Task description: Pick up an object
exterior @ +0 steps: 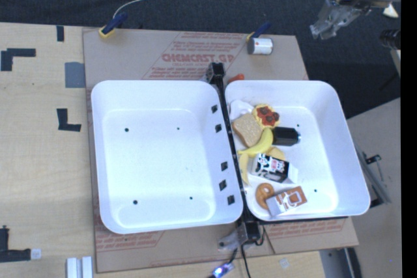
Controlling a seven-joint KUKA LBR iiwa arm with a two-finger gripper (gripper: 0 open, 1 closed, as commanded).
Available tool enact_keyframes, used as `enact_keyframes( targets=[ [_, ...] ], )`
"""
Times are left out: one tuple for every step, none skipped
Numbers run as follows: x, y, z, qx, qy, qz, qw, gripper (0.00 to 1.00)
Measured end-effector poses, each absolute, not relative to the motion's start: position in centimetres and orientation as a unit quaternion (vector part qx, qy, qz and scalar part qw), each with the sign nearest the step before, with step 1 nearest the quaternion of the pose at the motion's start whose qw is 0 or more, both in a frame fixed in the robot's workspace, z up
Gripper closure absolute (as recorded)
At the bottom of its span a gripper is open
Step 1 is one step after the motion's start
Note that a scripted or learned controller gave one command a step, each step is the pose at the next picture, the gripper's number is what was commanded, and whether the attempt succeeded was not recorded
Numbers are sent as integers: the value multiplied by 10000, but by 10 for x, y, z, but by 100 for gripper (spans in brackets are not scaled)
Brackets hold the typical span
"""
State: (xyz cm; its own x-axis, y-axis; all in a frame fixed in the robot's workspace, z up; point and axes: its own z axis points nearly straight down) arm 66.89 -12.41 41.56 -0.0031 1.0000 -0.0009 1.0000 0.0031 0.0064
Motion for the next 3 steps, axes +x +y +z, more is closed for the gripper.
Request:
enact_keyframes(
  targets=[
    [668,-140,520,7067,7075,30,56,100],
    [611,-64,327,7052,7090,-59,-88,100],
    [626,-55,546,7058,7083,62,76,100]
  ],
)
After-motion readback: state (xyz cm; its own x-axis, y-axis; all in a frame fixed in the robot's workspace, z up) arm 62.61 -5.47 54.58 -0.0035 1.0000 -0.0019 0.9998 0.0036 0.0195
